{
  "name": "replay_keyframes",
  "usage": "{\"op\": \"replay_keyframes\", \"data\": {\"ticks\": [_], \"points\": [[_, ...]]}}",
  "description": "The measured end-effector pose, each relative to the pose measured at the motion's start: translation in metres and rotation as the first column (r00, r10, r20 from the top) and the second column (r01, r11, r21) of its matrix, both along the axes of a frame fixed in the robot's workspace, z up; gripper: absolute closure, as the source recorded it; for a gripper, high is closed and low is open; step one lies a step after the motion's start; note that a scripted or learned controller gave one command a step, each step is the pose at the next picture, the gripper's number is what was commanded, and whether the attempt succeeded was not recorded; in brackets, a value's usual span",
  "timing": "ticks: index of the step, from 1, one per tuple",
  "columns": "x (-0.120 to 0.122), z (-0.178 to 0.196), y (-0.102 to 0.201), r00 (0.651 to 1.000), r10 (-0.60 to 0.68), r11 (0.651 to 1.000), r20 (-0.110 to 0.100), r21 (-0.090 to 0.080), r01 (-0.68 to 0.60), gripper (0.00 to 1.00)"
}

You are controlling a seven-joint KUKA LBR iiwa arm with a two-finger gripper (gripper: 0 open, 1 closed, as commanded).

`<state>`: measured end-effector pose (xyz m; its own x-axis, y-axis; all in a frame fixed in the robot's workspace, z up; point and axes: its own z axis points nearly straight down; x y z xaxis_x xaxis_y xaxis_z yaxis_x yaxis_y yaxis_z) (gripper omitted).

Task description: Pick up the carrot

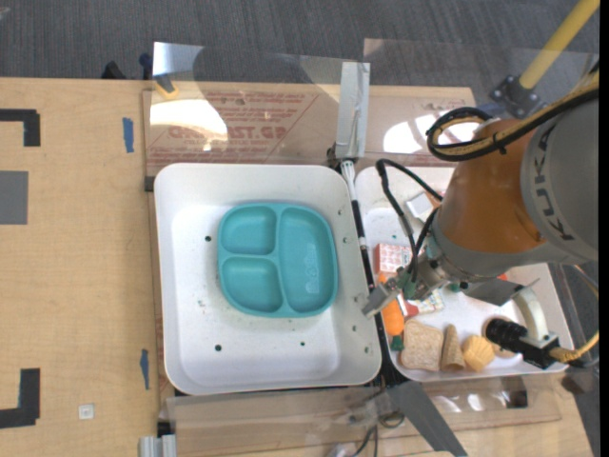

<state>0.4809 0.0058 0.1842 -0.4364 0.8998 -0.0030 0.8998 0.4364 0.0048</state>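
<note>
Looming over the right bin (533, 374), the arm (495, 198) has its gripper (392, 296) down at the carrot (393, 320), which lies just beneath the fingers beside the bread slice (422, 346), apparently unlifted; whether they are clenched, I cannot tell.

1. The grey KUKA arm with the broad orange band above its wrist (490, 198) is seen reaching in from the right of the camera view.
2. Black cables are looped over the top of the orange band and trail down beside the wrist.
3. The wrist is angled downward and to the left.
4. The two-finger metal gripper (388, 298) is held low at the arm's lower left end.
</note>
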Motion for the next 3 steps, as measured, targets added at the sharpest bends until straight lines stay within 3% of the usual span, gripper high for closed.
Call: {"op": "replay_keyframes", "data": {"ticks": [1,2,3], "points": [[0.040,-0.028,-0.127,1.000,0.029,1.000,-0.005,-0.004,-0.029,0.00],[0.005,-0.090,-0.125,0.975,0.223,0.975,0.013,-0.002,-0.223,0.00],[0.007,-0.080,-0.123,0.974,0.225,0.974,0.016,-0.002,-0.225,1.00]]}}
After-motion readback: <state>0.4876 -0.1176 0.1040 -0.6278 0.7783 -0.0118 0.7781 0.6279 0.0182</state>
